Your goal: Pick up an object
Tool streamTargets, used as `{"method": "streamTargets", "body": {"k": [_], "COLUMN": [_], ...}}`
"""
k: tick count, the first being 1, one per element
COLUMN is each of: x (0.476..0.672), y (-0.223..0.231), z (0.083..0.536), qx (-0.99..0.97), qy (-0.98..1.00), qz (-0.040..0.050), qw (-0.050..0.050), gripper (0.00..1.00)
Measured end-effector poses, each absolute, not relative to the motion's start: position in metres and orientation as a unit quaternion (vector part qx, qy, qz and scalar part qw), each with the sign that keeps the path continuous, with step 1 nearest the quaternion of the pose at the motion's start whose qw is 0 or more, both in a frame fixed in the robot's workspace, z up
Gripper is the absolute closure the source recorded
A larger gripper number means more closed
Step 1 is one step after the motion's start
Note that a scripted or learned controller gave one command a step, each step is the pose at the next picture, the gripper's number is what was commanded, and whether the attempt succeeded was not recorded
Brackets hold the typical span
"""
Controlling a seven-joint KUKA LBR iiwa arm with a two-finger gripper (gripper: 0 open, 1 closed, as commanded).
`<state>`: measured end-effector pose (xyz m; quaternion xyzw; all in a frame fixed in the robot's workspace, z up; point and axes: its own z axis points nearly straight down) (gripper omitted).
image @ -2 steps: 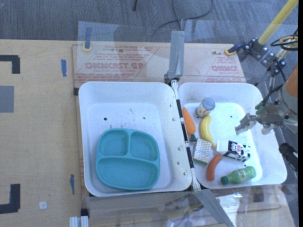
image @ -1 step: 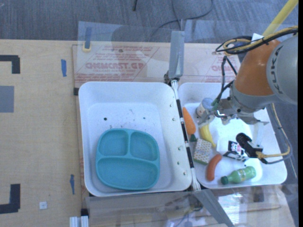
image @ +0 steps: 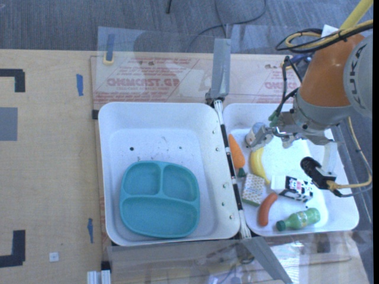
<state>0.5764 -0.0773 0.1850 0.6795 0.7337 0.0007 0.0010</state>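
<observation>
Camera view looks down on two white bins: the left bin [image: 112, 129] holds a teal divided plate [image: 159, 199], and the right bin [image: 346, 215] holds a clutter of small toy foods. The arm [image: 331, 81] hangs over the upper part of the right bin, and its gripper [image: 278, 132] sits low near the bin's back left corner, just above the yellow banana [image: 257, 161]; I cannot tell from this angle how the tool is set, and nothing is visibly held in it. A small greyish object [image: 254, 136] lies right beside the gripper, too blurred to name. Candidates for the pick lie along the bin's left side and front: an orange carrot [image: 237, 151] against the left wall, the banana next to it, a speckled sponge-like block [image: 253, 189], a red-orange sausage [image: 267, 209], a green bottle [image: 302, 219] lying on its side near the front, and a black-and-white cow toy [image: 298, 188]. All look like light, hollow plastic pieces, stiff and fairly slick, so they would probably squirt sideways under an off-centre squeeze. The banana seems the nearest target; I would take it across its narrow width at mid-length, where the curve is thickest. The carrot hugs the wall, leaving little room for a finger on that side.
</observation>
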Motion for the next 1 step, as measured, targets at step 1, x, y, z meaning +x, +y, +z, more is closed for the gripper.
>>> {"method": "streamTargets", "body": {"k": [1], "x": [0.5763], "y": [-0.0773], "z": [0.1849], "qx": [0.68], "qy": [0.734], "qz": [0.0005], "qw": [0.001], "gripper": [0.0]}}
